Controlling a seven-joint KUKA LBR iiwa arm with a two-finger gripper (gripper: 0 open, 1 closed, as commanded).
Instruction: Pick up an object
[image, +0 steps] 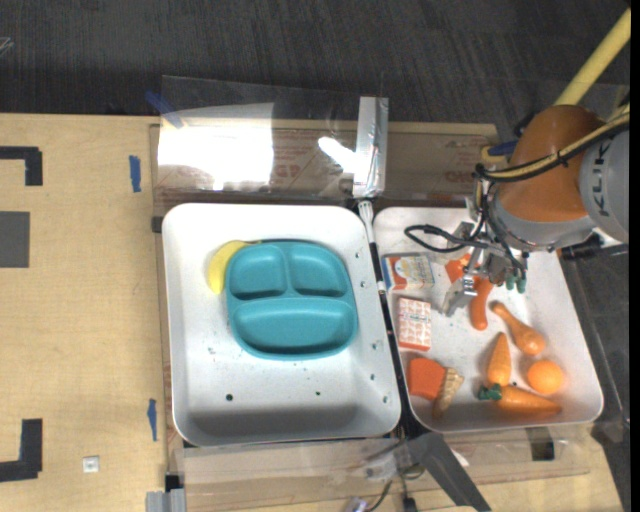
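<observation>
A: Which object is the arm after?

B: My guess is the small orange-red piece (479, 305) lying in the upper middle of the right bin (575, 330). The gripper (470, 290) sits directly over its upper end, so close that I cannot say whether they touch.

A: Are the jaws clamped on it?

B: I cannot tell; cables and the wrist crowd that spot. Nothing shows clearly between them, so I would not call it held.

A: What lies around it?

B: A printed card (414, 323) just to its left, an orange carrot-shaped toy (521, 330) just to its right, and lower down an orange ball (546, 377), another carrot (520, 399) and a red block (427, 378). The left bin (190, 300) carries 1 teal divided plate (291, 297) with something yellow (218, 264) tucked at its upper-left edge.

A: So which step is this?

B: It looks like the approach or grasp attempt. Next it needs a firm closure on that 1 piece alone, then a straight lift clear of the card.
</observation>
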